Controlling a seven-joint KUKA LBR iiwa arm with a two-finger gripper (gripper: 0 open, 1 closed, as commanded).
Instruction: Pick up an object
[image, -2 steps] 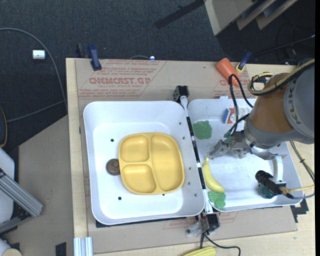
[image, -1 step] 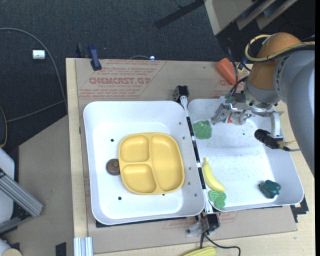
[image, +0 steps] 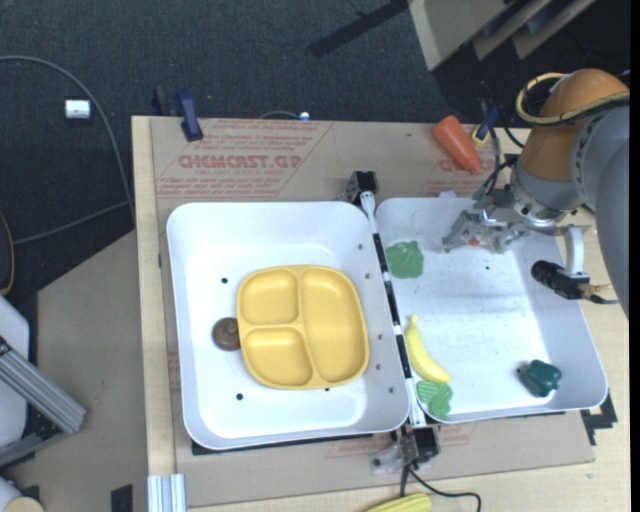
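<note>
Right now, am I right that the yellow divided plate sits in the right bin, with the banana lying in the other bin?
Not quite. The camera view shows the yellow divided plate in the left bin, not the right. The banana does lie in the other bin, along the wall nearest the plate.

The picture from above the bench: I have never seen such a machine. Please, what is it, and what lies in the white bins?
It is a grey robot arm reaching in from the right, photographed by one camera looking down at a slant. Its end effector hangs over the right bin, with nothing visibly held. That bin holds a banana, two green pieces and a dark green object. The left bin holds a yellow divided plate and a brown round object.
</note>
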